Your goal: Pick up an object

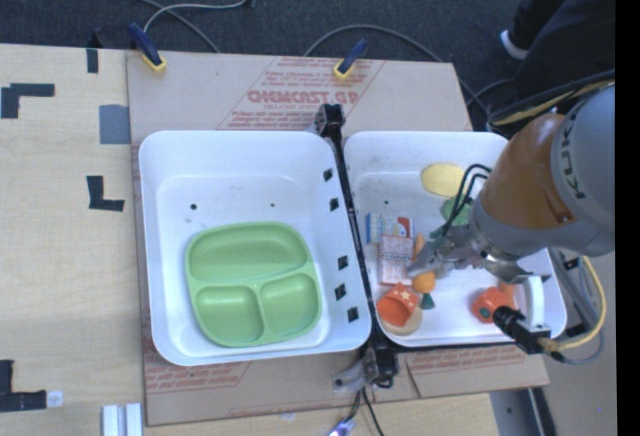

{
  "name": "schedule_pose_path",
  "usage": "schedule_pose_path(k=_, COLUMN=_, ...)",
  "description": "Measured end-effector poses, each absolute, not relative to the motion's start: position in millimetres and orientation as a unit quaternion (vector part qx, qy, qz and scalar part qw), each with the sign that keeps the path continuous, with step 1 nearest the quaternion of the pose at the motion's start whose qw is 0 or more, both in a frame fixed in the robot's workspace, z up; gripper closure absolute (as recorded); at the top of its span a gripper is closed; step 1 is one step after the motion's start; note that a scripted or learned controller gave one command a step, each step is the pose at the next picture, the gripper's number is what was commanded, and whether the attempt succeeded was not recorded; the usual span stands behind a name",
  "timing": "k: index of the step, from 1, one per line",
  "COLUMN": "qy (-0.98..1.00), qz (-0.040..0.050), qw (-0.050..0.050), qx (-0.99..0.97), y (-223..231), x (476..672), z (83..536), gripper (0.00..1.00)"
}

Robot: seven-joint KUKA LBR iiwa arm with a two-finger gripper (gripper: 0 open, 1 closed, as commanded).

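**Orange items crowded the right bin**

Grey two-finger gripper (432, 259) hung low in the right white bin (380, 156), just above a small orange ball (424, 281) beside an orange plastic cup (398, 308); its finger state was unclear.

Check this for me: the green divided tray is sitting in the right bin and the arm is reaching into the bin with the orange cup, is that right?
One detail is off. The green divided tray lies in the left bin, not the right one, as the camera view shows. The rest stands: the arm reaches into the right bin, where the orange cup sits near the front edge.
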State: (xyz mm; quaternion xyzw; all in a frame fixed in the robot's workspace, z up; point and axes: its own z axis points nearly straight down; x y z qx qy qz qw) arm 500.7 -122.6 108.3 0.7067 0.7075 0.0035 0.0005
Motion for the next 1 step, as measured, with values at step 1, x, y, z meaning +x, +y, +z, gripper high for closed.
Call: schedule_pose_path(k=1, qy=0.708, qz=0.0002, qw=0.000, qx=0.706, y=-43.8, x=502.8, z=210.9, gripper=1.00)
